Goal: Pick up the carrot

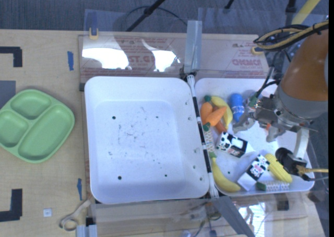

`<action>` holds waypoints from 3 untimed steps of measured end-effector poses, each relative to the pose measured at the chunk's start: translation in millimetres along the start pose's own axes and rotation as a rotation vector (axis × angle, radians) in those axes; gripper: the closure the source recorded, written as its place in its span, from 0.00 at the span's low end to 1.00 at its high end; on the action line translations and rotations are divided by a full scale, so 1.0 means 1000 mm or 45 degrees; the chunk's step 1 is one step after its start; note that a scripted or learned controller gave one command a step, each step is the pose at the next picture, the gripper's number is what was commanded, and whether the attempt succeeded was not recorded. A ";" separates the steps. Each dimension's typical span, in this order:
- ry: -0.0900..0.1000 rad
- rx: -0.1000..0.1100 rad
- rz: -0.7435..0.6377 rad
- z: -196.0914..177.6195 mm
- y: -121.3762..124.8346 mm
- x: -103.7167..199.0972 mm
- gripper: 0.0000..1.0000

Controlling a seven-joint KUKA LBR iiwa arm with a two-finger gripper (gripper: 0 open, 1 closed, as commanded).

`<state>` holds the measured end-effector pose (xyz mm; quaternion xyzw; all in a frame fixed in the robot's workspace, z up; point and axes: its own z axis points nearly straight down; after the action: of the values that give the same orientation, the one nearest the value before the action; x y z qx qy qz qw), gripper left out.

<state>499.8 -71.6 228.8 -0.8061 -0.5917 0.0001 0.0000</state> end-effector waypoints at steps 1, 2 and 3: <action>0.000 -0.001 0.000 -0.010 0.001 0.000 1.00; -0.001 -0.002 -0.300 -0.058 0.052 -0.021 1.00; 0.001 0.001 -0.749 -0.034 0.035 0.013 1.00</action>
<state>537.3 -70.0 262.5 -0.6000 -0.8000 -0.0001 0.0006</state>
